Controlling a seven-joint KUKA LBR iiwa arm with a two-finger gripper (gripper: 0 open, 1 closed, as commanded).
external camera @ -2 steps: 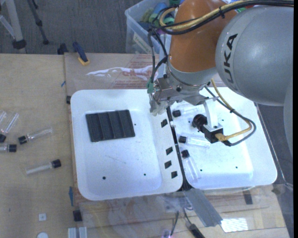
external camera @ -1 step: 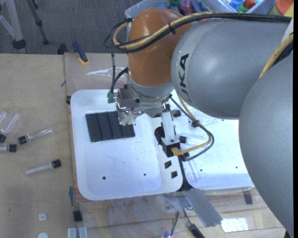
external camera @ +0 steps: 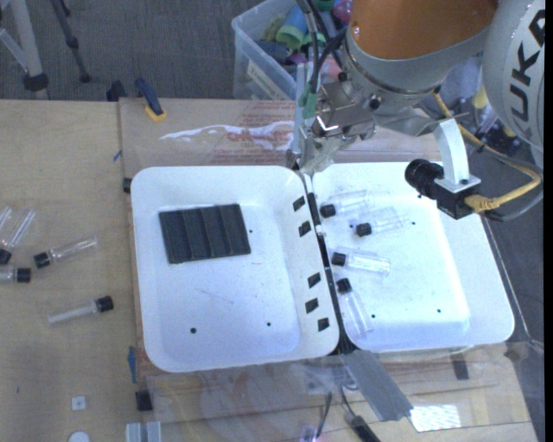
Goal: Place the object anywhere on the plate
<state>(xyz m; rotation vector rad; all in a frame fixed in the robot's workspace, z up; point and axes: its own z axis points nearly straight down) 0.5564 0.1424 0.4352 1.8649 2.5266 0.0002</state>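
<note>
The tool (external camera: pixel 304 164) hangs over the bins' shared far edge; whether it holds a vial (external camera: pixel 360 262) can't be told.

both bins, the left bin (external camera: pixel 216 337) and the right bin (external camera: pixel 449 293), are plain white, and a dark grey ribbed plate (external camera: pixel 205 232) lies in the left one, its surface lined with parallel grooves. the vials (external camera: pixel 360 261) in the right bin are clear with black caps, as are the vials (external camera: pixel 79 309) on the pale tan wooden counter (external camera: pixel 60 173). the arm (external camera: pixel 415 26) is grey with an orange band, and a blue clip (external camera: pixel 149 98) sits on the counter.
</note>
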